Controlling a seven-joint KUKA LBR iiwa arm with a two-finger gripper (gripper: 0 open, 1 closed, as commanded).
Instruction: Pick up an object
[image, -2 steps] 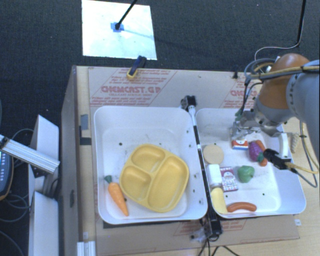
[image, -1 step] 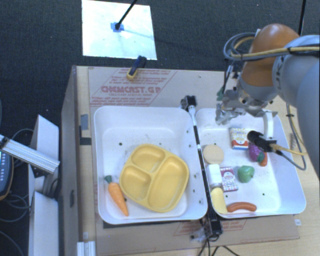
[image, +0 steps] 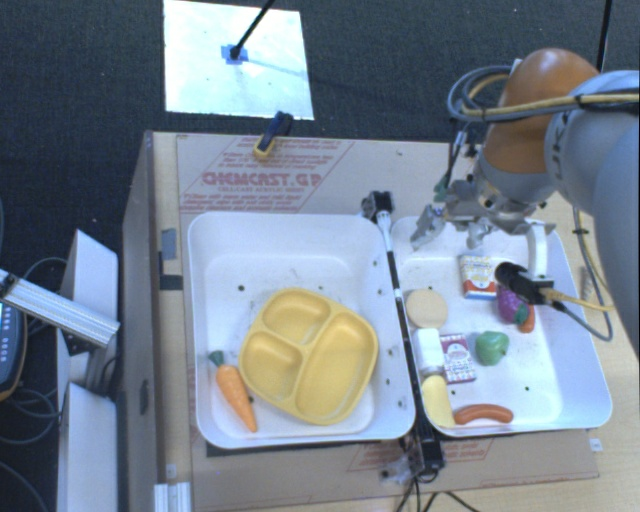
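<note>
The tool hovered with fingers spread and nothing between them above the far end of the right bin, so the approach step was judged in hand. Candidate objects lay nearer the camera: a small carton, a round biscuit, a green pepper, a sausage. The next move called for descent over one item.

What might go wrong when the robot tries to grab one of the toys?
The toys in the right white bin lie close together, so the gripper might bump a neighbour: the small red-and-white box sits right beside the purple toy. The round tan cookie lies flat and might slip out. The yellow tube hugs the bin's wall, which could block the jaws.
</note>
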